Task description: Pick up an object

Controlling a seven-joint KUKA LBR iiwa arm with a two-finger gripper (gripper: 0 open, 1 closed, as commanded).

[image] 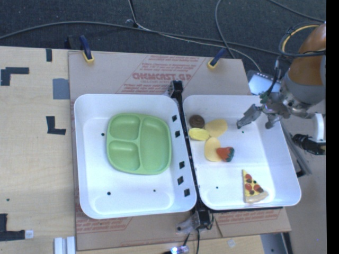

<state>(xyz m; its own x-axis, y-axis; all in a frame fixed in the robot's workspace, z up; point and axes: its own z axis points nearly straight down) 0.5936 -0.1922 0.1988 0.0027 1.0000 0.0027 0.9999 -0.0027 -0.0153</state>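
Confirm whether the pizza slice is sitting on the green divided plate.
No, the pizza slice lies in the right bin near its front corner, while the green divided plate sits alone in the left bin.

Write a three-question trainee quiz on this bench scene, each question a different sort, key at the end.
1. True or false: the green plate lies in the left bin.
2. Multiple choice: what lies nearest the right bin's front right corner? A) the brown round piece B) the pizza slice C) the strawberry piece
3. Fill in: the gripper hangs over the right bin's ___ part, far or near.

Key:
1. True. The plate has three compartments and sits alone there.
2. B. The other pieces cluster with the yellow pieces near the divider.
3. Far. Nothing sits between its fingers.
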